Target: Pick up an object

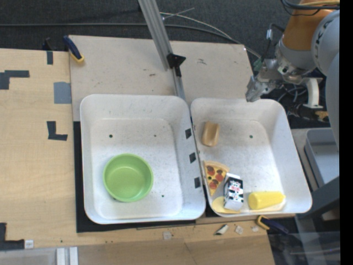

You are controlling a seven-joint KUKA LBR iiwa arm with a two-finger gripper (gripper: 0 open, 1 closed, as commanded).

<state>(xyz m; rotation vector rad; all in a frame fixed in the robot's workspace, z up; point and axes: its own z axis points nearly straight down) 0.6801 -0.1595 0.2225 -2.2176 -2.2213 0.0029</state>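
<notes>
The gripper hung at the upper right of the frame, just over the far rim of the right bin; whether it was wide or narrow could not be told, and nothing showed in it. The arm bent down from the top right corner, its orange band uppermost. In the right bin lay a bread roll near its left wall, and along the near edge a pizza slice, a small milk carton and a yellow block. The left bin held a green bowl.
</notes>
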